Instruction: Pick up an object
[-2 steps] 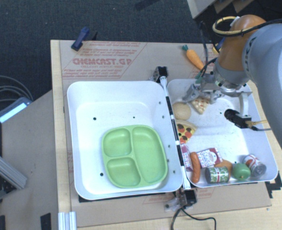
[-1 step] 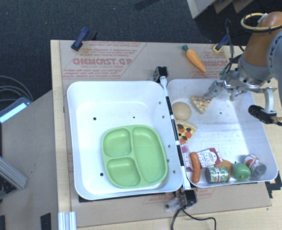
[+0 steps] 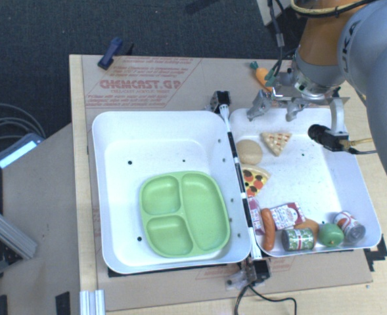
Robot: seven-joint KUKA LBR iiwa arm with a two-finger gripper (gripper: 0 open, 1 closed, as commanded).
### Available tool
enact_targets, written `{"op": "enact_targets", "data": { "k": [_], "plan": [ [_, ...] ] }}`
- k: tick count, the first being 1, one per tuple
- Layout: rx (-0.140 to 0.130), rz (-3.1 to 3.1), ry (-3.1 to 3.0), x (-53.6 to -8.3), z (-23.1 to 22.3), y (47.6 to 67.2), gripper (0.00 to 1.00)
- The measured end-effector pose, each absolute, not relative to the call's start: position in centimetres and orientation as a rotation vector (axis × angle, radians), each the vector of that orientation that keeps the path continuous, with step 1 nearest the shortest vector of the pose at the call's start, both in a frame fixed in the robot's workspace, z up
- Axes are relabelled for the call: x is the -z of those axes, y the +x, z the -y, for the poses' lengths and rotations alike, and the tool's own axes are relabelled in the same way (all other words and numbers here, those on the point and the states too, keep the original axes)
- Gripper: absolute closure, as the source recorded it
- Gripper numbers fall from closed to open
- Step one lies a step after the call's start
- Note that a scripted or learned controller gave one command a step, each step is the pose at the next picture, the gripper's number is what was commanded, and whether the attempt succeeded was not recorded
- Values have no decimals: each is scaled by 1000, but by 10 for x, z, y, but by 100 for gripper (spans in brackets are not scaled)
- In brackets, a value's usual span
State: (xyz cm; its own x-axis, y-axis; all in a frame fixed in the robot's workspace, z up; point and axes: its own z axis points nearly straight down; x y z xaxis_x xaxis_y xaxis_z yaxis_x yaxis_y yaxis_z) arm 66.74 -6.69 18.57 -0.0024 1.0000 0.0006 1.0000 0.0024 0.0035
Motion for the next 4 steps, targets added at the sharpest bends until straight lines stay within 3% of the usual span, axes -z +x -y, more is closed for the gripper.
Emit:
{"op": "enact_targets", "data": {
  "k": [1, 2, 3, 4],
  "plan": [
    [3, -2220, 2223, -84, 148, 581, 0],
    [-3, -2221, 2218, -151, 132, 667, 0],
    [0, -2223, 2221, -185, 77, 615, 0],
    [2, -2220, 2224, -152, 149, 479, 0]
  ]
}}
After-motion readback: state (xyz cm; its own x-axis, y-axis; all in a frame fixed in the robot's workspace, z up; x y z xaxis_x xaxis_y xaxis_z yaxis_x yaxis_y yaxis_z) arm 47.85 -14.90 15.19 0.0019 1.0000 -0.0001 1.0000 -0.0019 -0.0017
